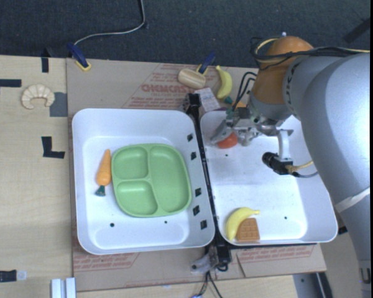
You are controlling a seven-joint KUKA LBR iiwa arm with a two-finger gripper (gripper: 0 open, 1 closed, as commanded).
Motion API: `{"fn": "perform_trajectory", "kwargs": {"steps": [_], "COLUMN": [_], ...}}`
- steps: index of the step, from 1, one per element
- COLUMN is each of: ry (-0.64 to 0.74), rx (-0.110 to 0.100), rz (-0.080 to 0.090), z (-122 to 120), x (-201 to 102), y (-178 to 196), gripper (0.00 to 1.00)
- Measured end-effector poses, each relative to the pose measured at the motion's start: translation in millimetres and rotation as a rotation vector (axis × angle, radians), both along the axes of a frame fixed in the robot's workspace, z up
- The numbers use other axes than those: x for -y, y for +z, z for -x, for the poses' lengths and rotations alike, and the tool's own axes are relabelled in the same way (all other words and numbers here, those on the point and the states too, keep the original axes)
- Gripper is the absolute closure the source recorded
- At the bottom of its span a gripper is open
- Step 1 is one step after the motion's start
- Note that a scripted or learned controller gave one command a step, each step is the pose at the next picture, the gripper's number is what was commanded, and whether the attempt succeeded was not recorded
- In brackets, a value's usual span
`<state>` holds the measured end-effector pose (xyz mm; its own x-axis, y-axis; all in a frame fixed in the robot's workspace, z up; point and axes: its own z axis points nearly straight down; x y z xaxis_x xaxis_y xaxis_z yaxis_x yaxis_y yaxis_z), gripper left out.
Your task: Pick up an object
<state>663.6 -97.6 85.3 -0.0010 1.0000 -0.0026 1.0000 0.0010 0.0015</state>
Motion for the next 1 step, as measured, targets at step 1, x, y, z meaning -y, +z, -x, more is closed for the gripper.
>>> {"fn": "perform_trajectory", "kwargs": {"steps": [1], "ry": [0.000], "rx": [0.000], "rz": [-0.001], "z": [-0.1], "x": [-0.3], "y": [10.1], "gripper": [1.00]}}
